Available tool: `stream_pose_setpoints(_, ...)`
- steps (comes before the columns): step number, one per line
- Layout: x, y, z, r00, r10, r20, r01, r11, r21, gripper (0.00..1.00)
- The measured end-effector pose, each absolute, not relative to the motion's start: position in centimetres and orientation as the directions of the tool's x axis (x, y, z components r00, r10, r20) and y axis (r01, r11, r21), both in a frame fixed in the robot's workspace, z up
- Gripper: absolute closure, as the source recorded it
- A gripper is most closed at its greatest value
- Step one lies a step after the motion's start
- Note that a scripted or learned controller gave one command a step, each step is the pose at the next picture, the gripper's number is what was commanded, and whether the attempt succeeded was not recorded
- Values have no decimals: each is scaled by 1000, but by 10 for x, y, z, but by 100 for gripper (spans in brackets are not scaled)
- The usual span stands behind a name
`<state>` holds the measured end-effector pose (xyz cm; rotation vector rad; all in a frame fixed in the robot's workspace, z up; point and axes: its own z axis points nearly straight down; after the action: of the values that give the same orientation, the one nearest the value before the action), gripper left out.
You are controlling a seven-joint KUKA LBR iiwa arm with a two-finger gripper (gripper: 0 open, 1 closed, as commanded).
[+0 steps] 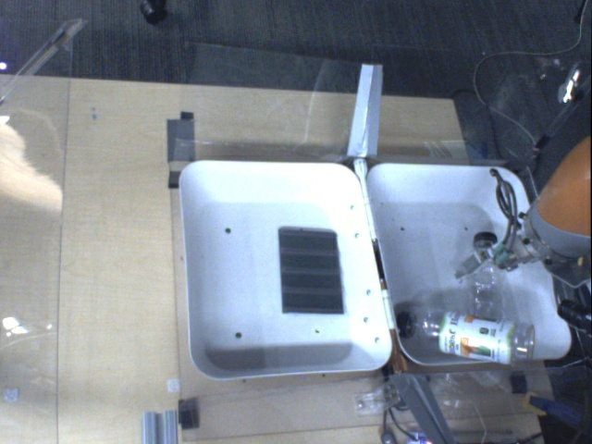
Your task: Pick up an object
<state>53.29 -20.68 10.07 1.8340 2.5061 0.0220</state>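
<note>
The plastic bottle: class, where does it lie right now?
The plastic bottle lies on its side along the near wall of the right bin, just below the gripper.

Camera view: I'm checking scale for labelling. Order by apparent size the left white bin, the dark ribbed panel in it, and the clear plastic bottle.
1. Left white bin
2. Dark ribbed panel
3. Clear plastic bottle

Two bins sat side by side on the bench. The left bin had a flat pad lying in its middle. In the right bin, a bottle lay on its side along the near wall. The gripper hung just behind the bottle, over the right bin's right part
</note>
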Motion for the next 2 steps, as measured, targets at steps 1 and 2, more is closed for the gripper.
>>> stream_pose_setpoints(1, 526, -206, 101, -336, 941, -32, 940, 337, 47, 0)
stream_pose_setpoints(2, 604, -203, 88, -328, 945, -4, 944, 328, 9, 0)
